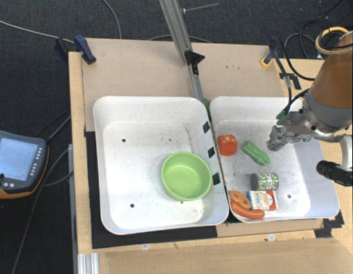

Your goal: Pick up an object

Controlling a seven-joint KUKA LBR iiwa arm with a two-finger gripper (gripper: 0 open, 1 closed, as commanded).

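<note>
The arm (330,84) is reaching in from the right and hanging its tool (277,141) over the right bin (290,110), toward that bin's far right part; whether the tool is apart or together I cannot tell, and nothing is showing between its tips. Taking the right bin as the landmark: a red pepper (227,145) is sitting near its left wall, about midway along, and a green pickle (256,152) is lying at a slant near its middle, just right of the pepper and just left of and below the tool — close to it, though contact is not clear. Nearer the bin's front, a small can (266,181) with a green label is lying on its side, and just in front of it a small carton (262,199) is lying flat. At the bin's front left corner, an orange piece (239,198) and a red sausage (248,212) are resting beside the carton, the sausage along the front rim. Left of the right bin, touching it wall to wall, the left bin (113,124) is holding a green bowl (186,176), upright, close to the shared wall. Both bins are resting on the surface (142,67), and a metal pole (175,21) is slanting up from behind the bins' junction.
</note>
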